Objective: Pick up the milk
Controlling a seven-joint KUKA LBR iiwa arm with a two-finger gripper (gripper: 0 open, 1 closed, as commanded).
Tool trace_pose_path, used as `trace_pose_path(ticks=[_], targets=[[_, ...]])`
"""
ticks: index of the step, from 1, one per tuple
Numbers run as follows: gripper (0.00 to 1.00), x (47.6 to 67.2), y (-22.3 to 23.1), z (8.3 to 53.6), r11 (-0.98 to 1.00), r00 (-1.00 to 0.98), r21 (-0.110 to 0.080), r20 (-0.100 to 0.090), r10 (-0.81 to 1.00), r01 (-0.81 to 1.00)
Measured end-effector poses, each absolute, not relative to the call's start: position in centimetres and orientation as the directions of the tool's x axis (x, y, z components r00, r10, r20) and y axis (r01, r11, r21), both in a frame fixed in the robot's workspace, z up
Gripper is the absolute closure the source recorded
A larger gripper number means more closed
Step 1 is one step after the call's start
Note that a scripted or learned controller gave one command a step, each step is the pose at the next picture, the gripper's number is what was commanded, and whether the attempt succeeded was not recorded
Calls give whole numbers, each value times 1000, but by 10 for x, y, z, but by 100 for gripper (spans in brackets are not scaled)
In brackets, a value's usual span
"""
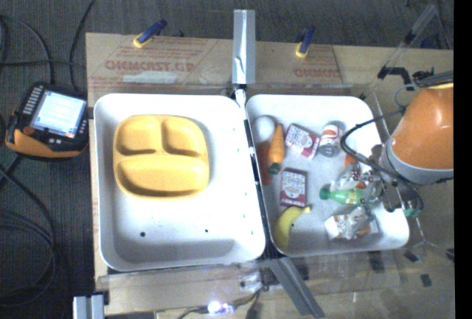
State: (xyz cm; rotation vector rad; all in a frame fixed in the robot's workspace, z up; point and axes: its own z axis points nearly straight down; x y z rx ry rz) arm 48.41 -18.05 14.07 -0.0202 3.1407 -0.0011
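Two small red-and-white cartons lie in the right bin (383, 240). One carton (301, 139) is near the back and the other carton (293, 187) is in the middle; I cannot tell which is the milk. The arm's orange band (424, 137) hangs over the bin's right edge. My gripper (377, 188) is low at the right side of that bin, next to a green bottle (341, 195) and well right of both cartons. No carton is between its fingers.
The right bin also holds a carrot (276, 148), a white egg-like object (263, 127), a small can (330, 138), a banana (290, 220) and a crumpled packet (350, 225). A yellow divided tray (162, 155) sits in the left bin (177, 244).
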Motion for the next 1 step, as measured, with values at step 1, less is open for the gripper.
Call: trace_pose_path(ticks=[1], targets=[[0, 547, -210, 110, 996, -995, -3, -20, -93, -93]])
